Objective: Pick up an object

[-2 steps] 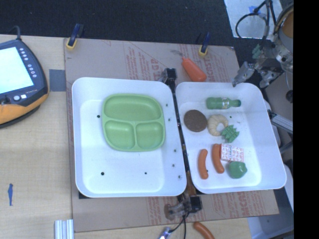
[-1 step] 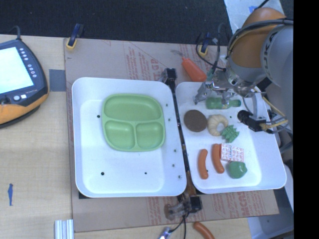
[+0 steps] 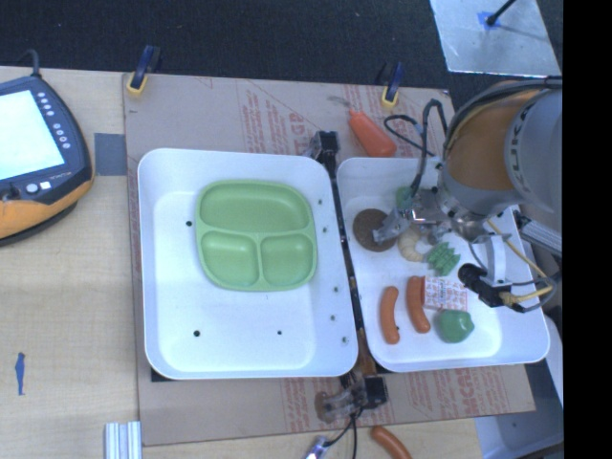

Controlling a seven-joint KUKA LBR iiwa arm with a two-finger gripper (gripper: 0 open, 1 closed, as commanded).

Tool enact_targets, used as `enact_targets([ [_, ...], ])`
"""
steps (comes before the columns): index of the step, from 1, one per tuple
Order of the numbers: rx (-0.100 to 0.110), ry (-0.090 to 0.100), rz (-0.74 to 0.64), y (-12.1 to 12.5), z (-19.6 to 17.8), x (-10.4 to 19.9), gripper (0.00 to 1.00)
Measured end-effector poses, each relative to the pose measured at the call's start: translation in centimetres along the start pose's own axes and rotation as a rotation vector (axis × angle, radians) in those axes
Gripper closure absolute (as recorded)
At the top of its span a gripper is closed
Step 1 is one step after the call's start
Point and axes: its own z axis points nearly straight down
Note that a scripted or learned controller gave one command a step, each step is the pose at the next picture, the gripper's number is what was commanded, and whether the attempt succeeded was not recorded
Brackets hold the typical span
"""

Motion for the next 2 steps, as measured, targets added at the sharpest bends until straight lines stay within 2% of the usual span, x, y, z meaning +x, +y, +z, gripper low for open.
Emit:
enact_targets([
  [1, 0.008, 0.003, 0.004, 5.7, 0.0, -0.1, 0.00],
  [2, -0.002, 0.000, 0.002, 5.8, -9.1, -3.9, 0.00],
])
